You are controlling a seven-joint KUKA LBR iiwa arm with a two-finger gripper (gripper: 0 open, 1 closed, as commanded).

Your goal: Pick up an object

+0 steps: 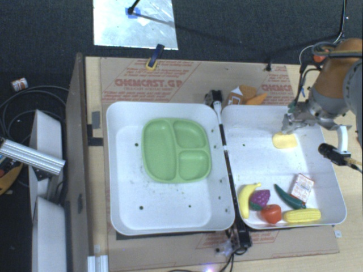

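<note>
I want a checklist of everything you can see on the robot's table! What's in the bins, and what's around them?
Surface: bench bearing left bin and right bin.
Job's things: right bin has yellow block, banana, grapes, tomato, corn, green pepper, small box.
Clutter: green divided plate in left bin.
Grippers: gripper just above the yellow block.
Cables: black cables on floor, left.
Surroundings: dark carpet, shiny sheet.

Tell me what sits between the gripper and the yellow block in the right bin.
Nothing visible. The gripper hangs just above and beside the yellow block, with bare bin floor around it.
</note>
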